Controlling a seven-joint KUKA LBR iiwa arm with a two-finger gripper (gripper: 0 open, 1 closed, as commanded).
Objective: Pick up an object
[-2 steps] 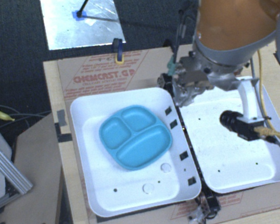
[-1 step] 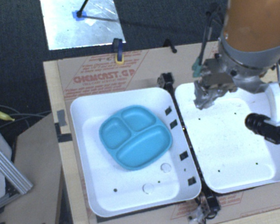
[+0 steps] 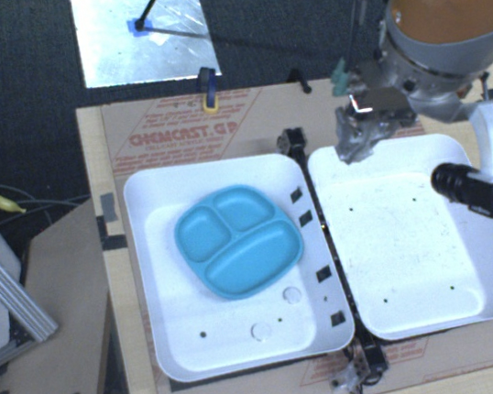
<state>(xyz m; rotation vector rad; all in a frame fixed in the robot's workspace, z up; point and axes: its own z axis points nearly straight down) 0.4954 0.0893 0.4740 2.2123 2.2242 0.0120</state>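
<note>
A blue plate with three compartments lies flat in the middle of the left bin. Two small pale round things rest on the bin floor near the plate's lower right edge; what they are is too faint to tell. My gripper hangs over the far left corner of the right bin, well to the right of the plate and apart from it. Nothing shows beneath it but the bin's white floor.
A black cylinder on a white bracket juts over the right bin's right side. Black clips line the ridge between the bins. A shiny metal sheet lies beyond the bench, and a yellow-and-blue clamp sits at the board's far edge.
</note>
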